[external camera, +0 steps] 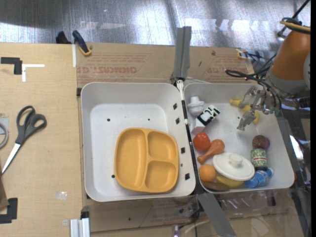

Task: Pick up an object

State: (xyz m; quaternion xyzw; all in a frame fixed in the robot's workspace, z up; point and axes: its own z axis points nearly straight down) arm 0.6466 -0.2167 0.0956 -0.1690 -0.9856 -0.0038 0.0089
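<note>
My gripper [248,116] hangs over the upper right part of the right bin [224,95], below the arm's orange band. A yellow object [237,102] lies just left of it, and a second yellow bit shows right at the gripper; I cannot tell whether it is held. Lower in this bin lie a red-orange ball [201,141], an orange drumstick toy [212,149], an orange [207,173], a white lidded bowl [233,166], a purple item [260,142], a small can [258,158] and a blue item [256,178]. A white piece [196,102] and a black-and-white piece [208,115] sit near the bin's left wall.
The left bin [98,112] holds a yellow divided plate [146,159]. Scissors [24,127] lie on the wooden bench at far left. A blue-and-yellow clamp [81,42] sits at the cardboard's back left corner. Cables run by the arm at the right.
</note>
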